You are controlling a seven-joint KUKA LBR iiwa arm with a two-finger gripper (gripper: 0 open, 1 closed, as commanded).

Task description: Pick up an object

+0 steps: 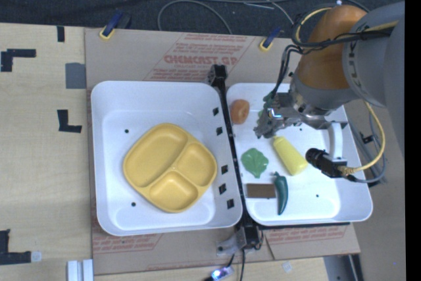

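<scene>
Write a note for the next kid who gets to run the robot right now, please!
Hand: low in the right bin, above the yellow bottle; grip unclear.
Right bin: orange ball by the divider, green leafy toy, dark green pepper, brown block.
Left bin: yellow divided plate.
Done: nothing lifted yet.
Left: pick up one object.

Two shallow white plastic bins [105,141]. Mustard-yellow divided plastic plate [170,166]. Small orange rounded toy [239,110]; leafy green toy [254,162]; pale yellow bottle-shaped toy [289,154]; dark green pepper toy [281,192]; flat brown block [260,191]. Tan cardboard sheet with red print [197,59]. Light wood-grain worktop [39,168] marked with black tape.
</scene>
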